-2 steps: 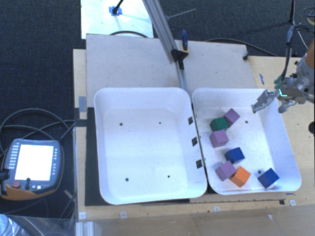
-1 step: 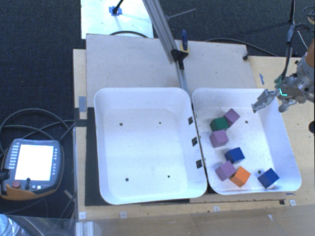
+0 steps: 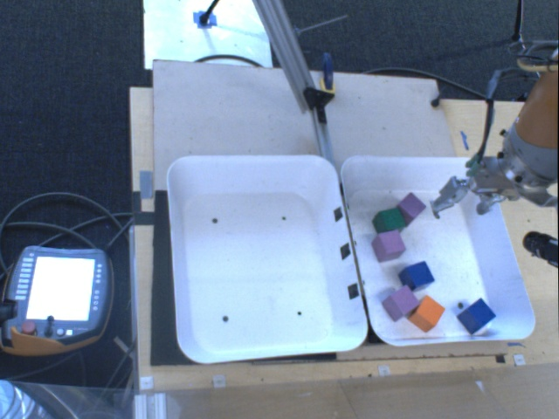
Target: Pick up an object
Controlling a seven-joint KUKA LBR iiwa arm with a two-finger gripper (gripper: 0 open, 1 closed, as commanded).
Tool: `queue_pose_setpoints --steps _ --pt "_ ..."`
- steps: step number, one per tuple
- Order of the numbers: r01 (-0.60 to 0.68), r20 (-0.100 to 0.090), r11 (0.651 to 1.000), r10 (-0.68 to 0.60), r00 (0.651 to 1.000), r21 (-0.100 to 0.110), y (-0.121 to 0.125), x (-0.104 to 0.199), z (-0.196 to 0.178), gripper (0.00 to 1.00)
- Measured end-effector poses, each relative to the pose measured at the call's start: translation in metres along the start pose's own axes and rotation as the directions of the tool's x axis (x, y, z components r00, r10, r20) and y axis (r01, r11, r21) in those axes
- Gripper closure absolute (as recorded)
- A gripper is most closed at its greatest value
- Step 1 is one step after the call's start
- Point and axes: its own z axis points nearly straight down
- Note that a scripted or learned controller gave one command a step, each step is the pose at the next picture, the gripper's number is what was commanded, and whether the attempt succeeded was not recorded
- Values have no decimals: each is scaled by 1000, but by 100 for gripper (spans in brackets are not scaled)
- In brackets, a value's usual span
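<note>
1. So, I see the tool [image 3: 456, 197] at the right of the frame, over the right bin [image 3: 507, 260]; its fingers look spread, with nothing between them.
2. All cubes lie in that bin, which is why the arm reaches there: purple cube [image 3: 411, 207] and green cube [image 3: 389, 220] sit nearest the tool.
3. Lower down, the orange cube [image 3: 427, 313] touches another purple one [image 3: 401, 303], a harder grab, I judge.
4. Left bin [image 3: 253, 173] serves as the drop side, I'd guess.
</note>
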Motion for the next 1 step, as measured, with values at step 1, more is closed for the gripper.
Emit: queue_pose_setpoints --steps 1 --pt "0 0 1000 0 1000 0 3 -1 42 0"
